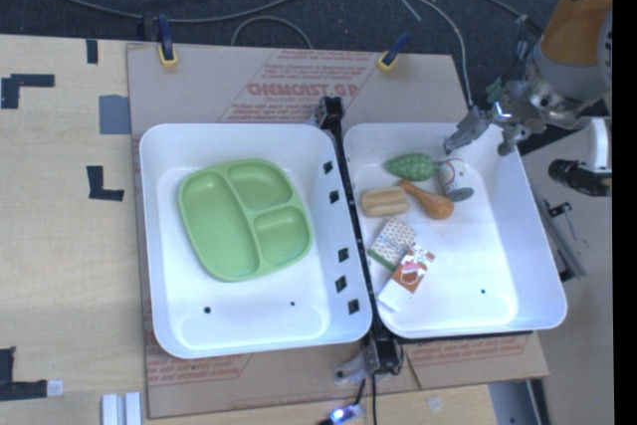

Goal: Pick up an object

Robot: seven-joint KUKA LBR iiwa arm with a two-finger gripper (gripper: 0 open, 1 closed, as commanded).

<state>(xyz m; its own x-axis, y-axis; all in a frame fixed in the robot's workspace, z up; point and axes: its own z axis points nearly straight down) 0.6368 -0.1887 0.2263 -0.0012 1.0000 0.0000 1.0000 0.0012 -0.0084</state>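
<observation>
The right bin holds a green leaf-shaped toy, a tan bread roll, an orange drumstick-shaped piece, a small grey metal piece, a checkered packet and a red and white packet. My gripper hangs above the bin's far right rim, to the right of the green toy. Its two fingers are spread apart and nothing is between them.
The left bin carries a green divided tray. Black clips run along the divider between the bins. Cables cross the dark floor behind the bench, and two clamps hold the cardboard's far edge.
</observation>
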